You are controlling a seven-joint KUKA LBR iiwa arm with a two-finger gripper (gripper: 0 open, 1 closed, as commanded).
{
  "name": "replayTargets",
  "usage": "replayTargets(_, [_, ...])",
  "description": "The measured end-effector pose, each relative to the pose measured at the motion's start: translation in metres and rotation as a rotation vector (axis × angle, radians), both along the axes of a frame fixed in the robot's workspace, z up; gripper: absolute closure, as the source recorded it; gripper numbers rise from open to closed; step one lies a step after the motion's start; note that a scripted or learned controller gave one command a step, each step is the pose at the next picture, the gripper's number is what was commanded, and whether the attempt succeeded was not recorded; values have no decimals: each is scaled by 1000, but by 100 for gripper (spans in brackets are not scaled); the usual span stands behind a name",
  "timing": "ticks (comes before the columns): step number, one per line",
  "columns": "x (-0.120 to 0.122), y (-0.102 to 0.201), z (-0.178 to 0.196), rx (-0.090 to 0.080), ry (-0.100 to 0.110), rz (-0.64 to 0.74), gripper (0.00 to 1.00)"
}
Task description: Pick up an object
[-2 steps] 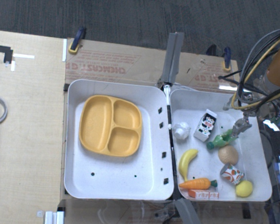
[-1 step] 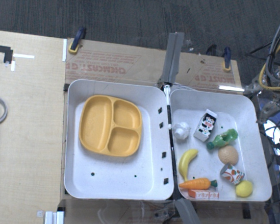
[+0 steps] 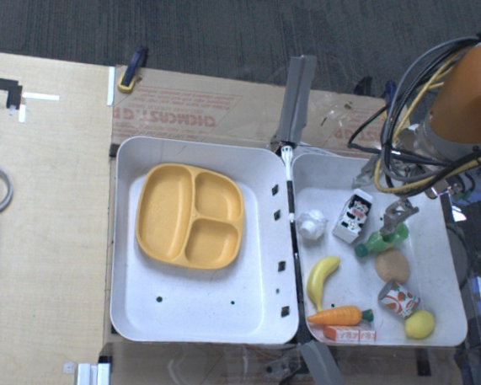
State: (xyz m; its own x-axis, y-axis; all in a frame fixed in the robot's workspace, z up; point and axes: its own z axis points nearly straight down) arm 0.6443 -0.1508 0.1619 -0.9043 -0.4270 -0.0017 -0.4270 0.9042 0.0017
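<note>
The right bin [image 3: 447, 241] holds several objects. My gripper [image 3: 397, 216] hangs low in its upper part, directly over the top end of a green object [image 3: 382, 242] and seemingly touching it. A small white carton with dark print [image 3: 355, 216] lies just left of the gripper. A brown rounded item [image 3: 392, 266] sits below the green object. Further down are a red-and-white can [image 3: 398, 299] and a lemon [image 3: 419, 325]. A banana [image 3: 323, 278], a carrot [image 3: 339, 314], a small red-and-white box [image 3: 350, 333] and a crumpled white ball [image 3: 310, 225] lie toward the left side.
A yellow divided plate [image 3: 191, 215] rests in the left bin [image 3: 195, 310]. A grey divider bar [image 3: 295, 108] stands between the bins at the back. Arm cables [image 3: 418, 103] loop above the right bin's far edge.
</note>
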Motion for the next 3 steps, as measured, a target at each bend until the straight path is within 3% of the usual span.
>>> replayTargets(1, [-42, 12, -19, 1, 0, 323, 0])
replayTargets(2, [-38, -54, 3, 1, -3, 627, 0])
replayTargets(3, [9, -31, 26, 1, -4, 949, 0])
